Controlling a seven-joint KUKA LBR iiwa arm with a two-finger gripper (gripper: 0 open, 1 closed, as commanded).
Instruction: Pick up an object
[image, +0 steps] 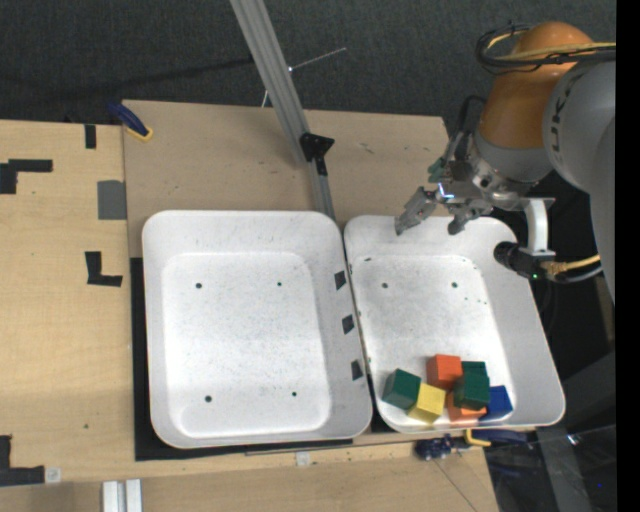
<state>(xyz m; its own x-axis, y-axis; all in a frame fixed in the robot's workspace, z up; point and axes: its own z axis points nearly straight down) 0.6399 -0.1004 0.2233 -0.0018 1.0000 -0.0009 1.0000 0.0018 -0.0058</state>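
Note:
Several small blocks lie bunched in the near corner of the right bin (520, 330): a green block (402, 388), a yellow block (430, 401), an orange block (445, 369), a dark green block (473, 384) and a blue block (497, 401). My gripper (435, 213) hangs over the far rim of that bin, well away from the blocks. Its two fingers are spread apart with nothing between them.
The left bin (245, 325) sits beside the right one. A slanted metal pole (285, 90) rises from the bench behind the bins. Black cable and a connector (525, 258) hang at the right bin's far right edge.

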